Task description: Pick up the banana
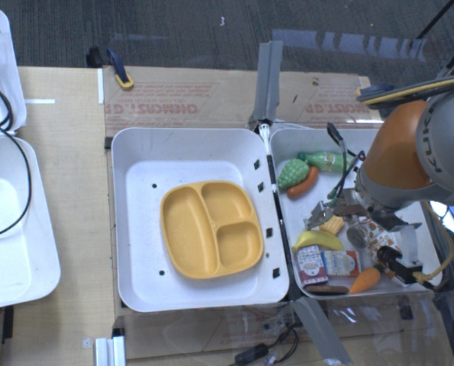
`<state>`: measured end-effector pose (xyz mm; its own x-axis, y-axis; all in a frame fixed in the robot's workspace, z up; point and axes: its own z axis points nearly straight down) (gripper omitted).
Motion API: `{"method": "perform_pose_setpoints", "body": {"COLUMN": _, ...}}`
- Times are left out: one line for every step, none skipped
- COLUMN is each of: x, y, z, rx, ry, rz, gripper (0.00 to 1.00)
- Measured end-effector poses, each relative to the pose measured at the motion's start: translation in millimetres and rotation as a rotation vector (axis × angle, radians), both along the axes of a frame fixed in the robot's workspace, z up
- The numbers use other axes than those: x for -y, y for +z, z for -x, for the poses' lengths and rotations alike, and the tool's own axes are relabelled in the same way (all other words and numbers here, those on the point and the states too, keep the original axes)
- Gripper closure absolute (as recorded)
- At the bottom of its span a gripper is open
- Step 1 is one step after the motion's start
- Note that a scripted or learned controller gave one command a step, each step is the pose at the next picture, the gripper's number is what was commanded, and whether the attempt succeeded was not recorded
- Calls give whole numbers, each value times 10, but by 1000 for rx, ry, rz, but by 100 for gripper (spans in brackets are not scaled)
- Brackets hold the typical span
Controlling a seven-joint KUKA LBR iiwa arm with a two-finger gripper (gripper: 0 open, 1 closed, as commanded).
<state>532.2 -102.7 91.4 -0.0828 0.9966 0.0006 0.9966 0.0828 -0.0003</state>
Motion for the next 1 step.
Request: {"method": "perform_pose_setpoints", "body": {"x": 14, "y": 87, "z": -2, "rx": 0, "ry": -5, "rz": 0, "gripper": 100}}
